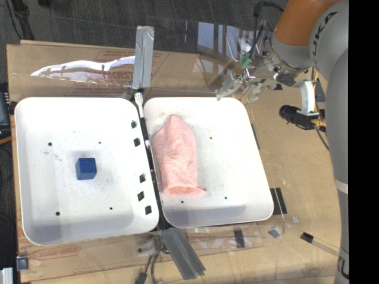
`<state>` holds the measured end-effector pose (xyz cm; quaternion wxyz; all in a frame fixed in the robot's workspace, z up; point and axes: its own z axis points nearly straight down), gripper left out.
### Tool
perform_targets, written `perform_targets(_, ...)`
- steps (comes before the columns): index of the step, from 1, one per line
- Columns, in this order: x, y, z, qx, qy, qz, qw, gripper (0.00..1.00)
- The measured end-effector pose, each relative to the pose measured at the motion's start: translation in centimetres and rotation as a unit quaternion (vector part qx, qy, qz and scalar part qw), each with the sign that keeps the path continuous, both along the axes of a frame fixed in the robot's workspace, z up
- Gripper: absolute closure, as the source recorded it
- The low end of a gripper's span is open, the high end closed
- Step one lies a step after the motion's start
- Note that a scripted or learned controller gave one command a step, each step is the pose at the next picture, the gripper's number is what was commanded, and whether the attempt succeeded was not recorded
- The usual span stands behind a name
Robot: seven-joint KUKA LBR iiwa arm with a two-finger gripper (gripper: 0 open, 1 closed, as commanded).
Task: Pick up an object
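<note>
In the camera view the gripper (240, 83) hangs over the right bin's (251, 182) rim at about one o'clock; I cannot tell how it is set. Nothing looks picked: the pink cloth (176, 155) lies at that bin's nine o'clock side, and the blue cube (86, 168) sits in the left bin (35, 218), so the whole grasp remains.

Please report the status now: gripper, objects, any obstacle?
Gripper above right bin's far edge, holding nothing seen. Pink cloth in right bin, blue cube in left bin. No obstacle.
</note>
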<state>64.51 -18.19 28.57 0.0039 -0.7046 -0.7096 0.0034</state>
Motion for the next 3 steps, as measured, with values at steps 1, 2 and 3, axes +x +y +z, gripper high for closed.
perform_targets(1, -3.3, 8.6, -9.4, -0.0002, 0.001, 0.027, 0.9996, 0.0)
perform_targets(2, -0.8, 5.7, -10.6, -0.0008, -0.001, -0.011, 0.9999, 0.0)
perform_targets(3, -1.0, 2.7, -19.7, 0.0, -0.002, -0.003, 1.0, 0.0)
